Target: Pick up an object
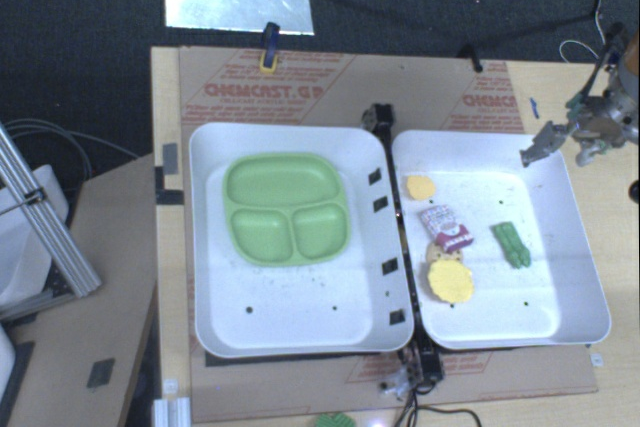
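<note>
The right bin [575, 245] holds several small objects. A small yellow piece [420, 187] lies near its far left, with a pink and white packet [446, 226] below it. A larger yellow disc [451, 282] sits nearer the front, and a green toy [511, 244] lies toward the middle right. My gripper [560, 152] hovers over the bin's far right corner. It is open with nothing between its fingers, well apart from all the objects.
The left bin [215, 315] holds a light green divided plate [287, 208]. A black hinge strip [392, 215] runs between the two bins. A yellow clamp [269, 50] stands at the bench's back edge. A metal frame [45, 225] stands at the far left.
</note>
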Robot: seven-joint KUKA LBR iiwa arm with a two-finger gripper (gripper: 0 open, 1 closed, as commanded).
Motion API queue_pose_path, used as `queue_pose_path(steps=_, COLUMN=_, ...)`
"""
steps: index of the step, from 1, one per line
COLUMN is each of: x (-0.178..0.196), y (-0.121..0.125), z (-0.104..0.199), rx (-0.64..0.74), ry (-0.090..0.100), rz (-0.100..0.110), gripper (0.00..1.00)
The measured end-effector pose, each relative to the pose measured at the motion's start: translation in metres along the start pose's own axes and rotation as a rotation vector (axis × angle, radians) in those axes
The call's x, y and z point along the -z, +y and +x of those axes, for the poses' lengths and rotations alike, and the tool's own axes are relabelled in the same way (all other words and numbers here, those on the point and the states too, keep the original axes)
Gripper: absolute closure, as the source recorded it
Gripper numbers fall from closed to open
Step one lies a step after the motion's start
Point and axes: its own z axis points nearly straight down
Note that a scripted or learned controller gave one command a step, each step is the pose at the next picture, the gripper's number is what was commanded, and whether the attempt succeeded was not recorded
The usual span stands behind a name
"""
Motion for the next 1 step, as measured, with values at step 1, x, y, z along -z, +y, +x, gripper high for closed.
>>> queue_pose_path(steps=1, x=-0.0711, y=-0.0464, z=0.1066, rx=0.009, ry=0.008, rz=0.011, gripper=0.00)
